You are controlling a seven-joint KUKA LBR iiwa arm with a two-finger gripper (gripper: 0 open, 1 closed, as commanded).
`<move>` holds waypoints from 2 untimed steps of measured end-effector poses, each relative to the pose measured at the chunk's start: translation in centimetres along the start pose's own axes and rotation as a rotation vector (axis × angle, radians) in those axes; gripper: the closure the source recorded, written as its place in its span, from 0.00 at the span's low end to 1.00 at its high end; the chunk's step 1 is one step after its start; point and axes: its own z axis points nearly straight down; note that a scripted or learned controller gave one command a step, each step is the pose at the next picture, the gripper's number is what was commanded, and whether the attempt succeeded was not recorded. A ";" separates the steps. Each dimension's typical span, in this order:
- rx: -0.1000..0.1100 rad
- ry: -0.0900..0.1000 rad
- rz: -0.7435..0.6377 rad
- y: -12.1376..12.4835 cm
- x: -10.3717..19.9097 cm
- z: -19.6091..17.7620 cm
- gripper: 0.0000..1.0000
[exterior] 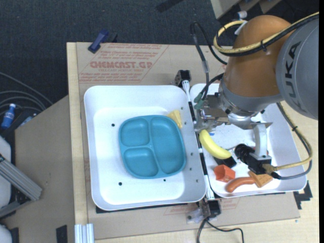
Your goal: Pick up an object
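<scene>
Camera view: claw (206, 119) above banana (213, 146), right bin (288, 135).

two white bins (96, 135), one blue divided plate (151, 146), one banana (212, 147), one orange sausage (240, 184), one red piece (224, 172).

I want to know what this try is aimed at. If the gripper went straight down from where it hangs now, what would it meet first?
Most likely the banana, which lies just below the gripper in the right bin; depth is hard to judge from this slanted view.

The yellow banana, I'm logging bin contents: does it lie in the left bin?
No, the yellow banana lies in the right white bin.
</scene>
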 end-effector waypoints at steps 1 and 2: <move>-0.001 -0.002 0.002 2.0 -7.0 1.4 1.00; 0.003 0.000 0.000 -2.6 -3.6 1.0 1.00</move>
